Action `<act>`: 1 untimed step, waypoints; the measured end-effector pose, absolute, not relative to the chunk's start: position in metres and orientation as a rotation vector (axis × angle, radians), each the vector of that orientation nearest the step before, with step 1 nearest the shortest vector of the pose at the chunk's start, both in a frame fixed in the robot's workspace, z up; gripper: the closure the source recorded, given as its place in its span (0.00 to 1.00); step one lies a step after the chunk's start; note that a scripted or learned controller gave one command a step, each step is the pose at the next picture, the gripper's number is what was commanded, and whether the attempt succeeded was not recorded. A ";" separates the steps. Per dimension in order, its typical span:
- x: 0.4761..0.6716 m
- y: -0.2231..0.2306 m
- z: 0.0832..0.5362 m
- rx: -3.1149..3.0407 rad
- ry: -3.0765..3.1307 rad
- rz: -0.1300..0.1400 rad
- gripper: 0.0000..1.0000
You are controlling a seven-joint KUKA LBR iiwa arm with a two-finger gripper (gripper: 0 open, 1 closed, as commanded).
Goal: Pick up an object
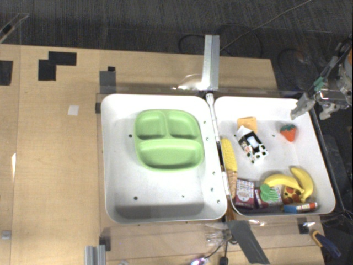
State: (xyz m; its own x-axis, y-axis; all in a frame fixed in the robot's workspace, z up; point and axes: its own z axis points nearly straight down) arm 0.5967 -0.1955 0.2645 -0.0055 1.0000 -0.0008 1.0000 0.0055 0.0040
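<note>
Fingers [298,110] of the grey two-finger gripper [311,112] look spread apart with nothing between them, hanging over the rim at about two o'clock of the right-hand shallow white bin [276,107]. No object is lifted yet. The likeliest target, by my reading, is the small red toy strawberry with a green cap [288,132], which lies alone on bare bin floor just toward seven o'clock from the gripper. To do the pick well, the arm should centre the open fingers over the strawberry, come straight down so they straddle it, and close low on its body, since a rounded shape may squirt out of a high pinch; the nearby bin wall leaves little room on the three o'clock side. Outward from it, toward nine o'clock, sit one orange wedge-shaped block [247,123] and one black-and-white patterned carton [252,146], then one yellow corn cob [228,154] along the left wall. At six o'clock of the bin lie two yellow bananas [303,181], one purple packet [245,195] and a few small crowded pieces I cannot sort out. One light-green divided plastic plate [167,138] rests in the left white bin [118,164].
</note>
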 end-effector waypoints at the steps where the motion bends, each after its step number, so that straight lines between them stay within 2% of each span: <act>1: 0.607 -0.156 0.131 2.197 2.237 0.006 0.00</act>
